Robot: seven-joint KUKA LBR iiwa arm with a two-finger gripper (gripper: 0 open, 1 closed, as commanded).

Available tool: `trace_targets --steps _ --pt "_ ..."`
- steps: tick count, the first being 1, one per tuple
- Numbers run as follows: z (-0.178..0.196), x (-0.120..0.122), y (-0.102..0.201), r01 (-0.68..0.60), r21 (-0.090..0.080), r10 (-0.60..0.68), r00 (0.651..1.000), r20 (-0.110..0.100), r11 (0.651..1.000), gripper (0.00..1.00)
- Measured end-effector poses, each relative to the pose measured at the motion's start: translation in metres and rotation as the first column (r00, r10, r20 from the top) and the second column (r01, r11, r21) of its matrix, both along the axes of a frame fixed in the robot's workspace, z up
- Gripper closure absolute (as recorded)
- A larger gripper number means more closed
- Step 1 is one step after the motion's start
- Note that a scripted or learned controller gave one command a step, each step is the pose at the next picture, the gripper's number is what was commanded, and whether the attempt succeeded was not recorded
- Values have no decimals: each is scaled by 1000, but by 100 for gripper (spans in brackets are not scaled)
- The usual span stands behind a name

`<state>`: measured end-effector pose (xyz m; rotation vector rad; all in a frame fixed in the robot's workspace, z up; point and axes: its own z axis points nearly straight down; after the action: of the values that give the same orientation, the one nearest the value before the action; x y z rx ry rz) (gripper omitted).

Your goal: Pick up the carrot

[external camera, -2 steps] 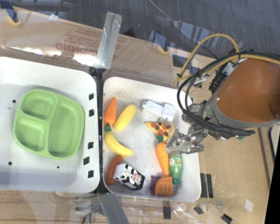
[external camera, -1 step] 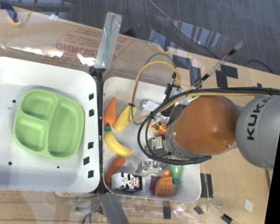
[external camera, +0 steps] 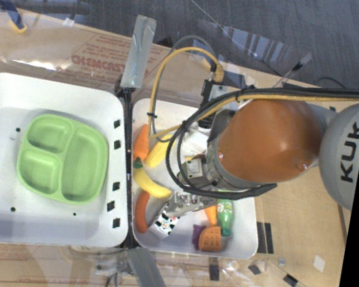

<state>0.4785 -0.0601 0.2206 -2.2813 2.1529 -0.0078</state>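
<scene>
Currently the arm point(external camera: 281, 150) is stretched in from the right over the right bin point(external camera: 243, 248), and much of that bin's middle is hidden by its orange band. The left bin point(external camera: 1, 142) lies just beside the right bin, and a green divided plate point(external camera: 63, 157) is seen in it. Against the right bin's left wall several items are noted: the carrot point(external camera: 141, 145) near the upper part of the wall, a banana point(external camera: 151, 184) touching it below, and a reddish-orange piece point(external camera: 142, 212) lower down. Toward the right bin's lower right corner a green bottle point(external camera: 224, 216) and a purple and orange toy point(external camera: 209, 237) are recorded.

The gripper point(external camera: 177, 208) is seen low in the right bin, beside the banana and well short of the carrot. Whether it is open, or has anything in it, cannot be told.

The step is judged to be the approach; nothing is seen to be lifted. A shift toward the upper left wall, onto the carrot, is called for next.
</scene>
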Motion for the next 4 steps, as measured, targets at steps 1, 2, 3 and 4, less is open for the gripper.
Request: trace_targets --steps 1,2,3,4 --pt "90 11 -5 50 -2 -50 999 1 999 100" --pt "22 -3 -59 -346 4 346 938 -12 938 100" --pt "36 -2 -82 -614 3 614 790 -6 790 100" --pt "-82 27 -98 -931 9 931 365 -3 365 100"
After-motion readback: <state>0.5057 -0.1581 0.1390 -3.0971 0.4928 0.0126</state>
